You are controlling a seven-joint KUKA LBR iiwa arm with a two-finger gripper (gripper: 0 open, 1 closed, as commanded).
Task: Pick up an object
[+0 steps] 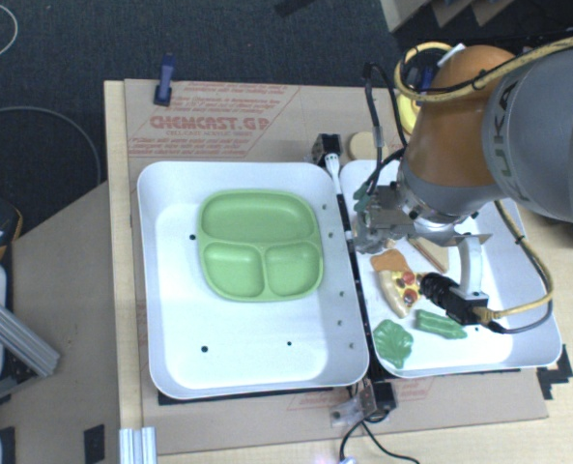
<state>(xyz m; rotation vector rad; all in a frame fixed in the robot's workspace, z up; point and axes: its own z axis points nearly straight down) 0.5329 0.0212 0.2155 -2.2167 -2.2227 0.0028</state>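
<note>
Grey arm [547,133] reaches in from right, orange band above wrist.

Both white bins [170,288] under me look like smooth plastic with a soft sheen. The green divided plate [261,244] is matt plastic. My orange band [460,95] is glossy, catching light, and my grey casing [557,133] is smooth and duller. The bench [209,124] top looks like printed brown paper, matt.

one fixed overhead camera, slanted, both bins [170,288].
</note>
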